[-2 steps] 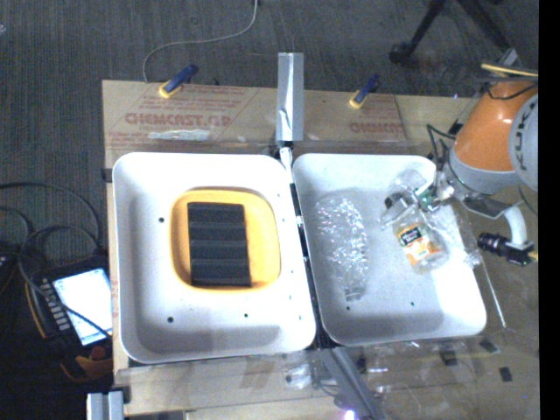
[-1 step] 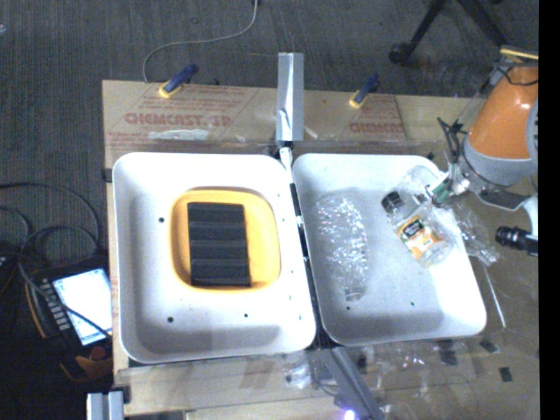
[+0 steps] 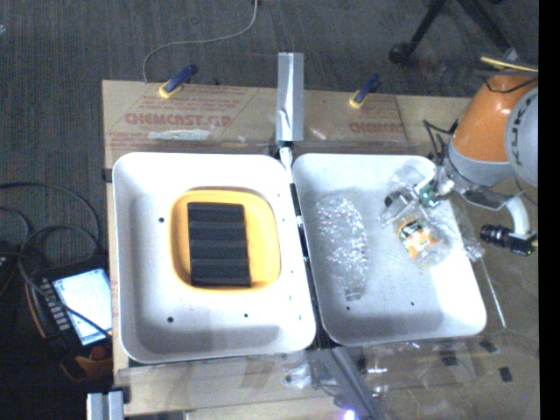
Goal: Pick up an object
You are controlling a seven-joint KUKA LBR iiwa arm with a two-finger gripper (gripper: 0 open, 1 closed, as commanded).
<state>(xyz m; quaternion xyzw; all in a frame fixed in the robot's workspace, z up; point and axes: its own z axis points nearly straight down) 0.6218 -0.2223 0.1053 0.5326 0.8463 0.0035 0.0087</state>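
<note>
The right bin (image 3: 455, 309) holds a crumpled clear plastic bottle (image 3: 343, 239) lying lengthwise left of its middle. A second clear plastic piece with an orange and yellow label (image 3: 418, 234) lies near the bin's right wall. My gripper (image 3: 411, 198) reaches in over the upper right corner of that bin, just above the labelled piece and among clear plastic. The orange band of the arm (image 3: 490, 129) sits behind it. In the left bin (image 3: 140, 304) rests a yellow block with a black ridged top (image 3: 219, 241).
Brown cardboard (image 3: 201, 116) lies behind the bins with two blue and yellow clamps (image 3: 177, 80) on it. A metal strip (image 3: 290, 94) stands between the bins at the back. A tablet (image 3: 80, 300) and cables lie on the floor to the left.
</note>
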